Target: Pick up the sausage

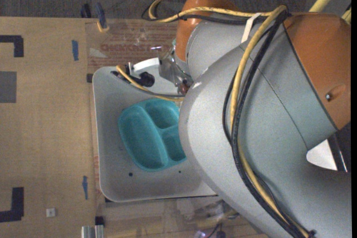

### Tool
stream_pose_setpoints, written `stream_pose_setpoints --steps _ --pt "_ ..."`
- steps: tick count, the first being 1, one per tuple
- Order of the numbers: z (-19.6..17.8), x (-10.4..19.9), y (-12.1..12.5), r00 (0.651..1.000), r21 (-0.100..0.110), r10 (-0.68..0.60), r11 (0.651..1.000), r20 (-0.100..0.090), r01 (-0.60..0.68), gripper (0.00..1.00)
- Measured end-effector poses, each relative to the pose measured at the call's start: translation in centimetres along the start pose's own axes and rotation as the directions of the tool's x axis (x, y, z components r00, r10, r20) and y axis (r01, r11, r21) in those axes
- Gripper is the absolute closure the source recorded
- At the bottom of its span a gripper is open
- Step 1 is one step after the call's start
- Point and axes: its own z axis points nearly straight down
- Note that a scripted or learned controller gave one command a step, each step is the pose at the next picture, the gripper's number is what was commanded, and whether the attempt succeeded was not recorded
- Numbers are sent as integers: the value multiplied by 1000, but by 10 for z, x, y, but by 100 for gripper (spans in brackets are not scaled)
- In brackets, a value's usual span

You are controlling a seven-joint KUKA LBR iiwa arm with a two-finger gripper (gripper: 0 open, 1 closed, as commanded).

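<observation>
The grey arm (251,136) covers the right part of the teal dish (148,134) and, right of the dish, much of the white bin (109,120). Above the dish, the gripper (177,79) is half hidden behind the arm. The picture's edge cuts the arm.

A robotics lab: taped plywood bench (44,136), white bin (111,175), cabled industrial arm (279,120)

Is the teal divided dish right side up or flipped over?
Right side up: the teal dish lies in the white bin with its hollow compartments facing up. The arm covers its right edge.
</observation>
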Motion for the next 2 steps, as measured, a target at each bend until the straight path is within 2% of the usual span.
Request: stream_pose_setpoints --steps 1,2 --pt "-158 30 -16 958 -1 -286 958 2 286 100" --pt "-142 -7 -18 995 0 -101 995 3 101 100"
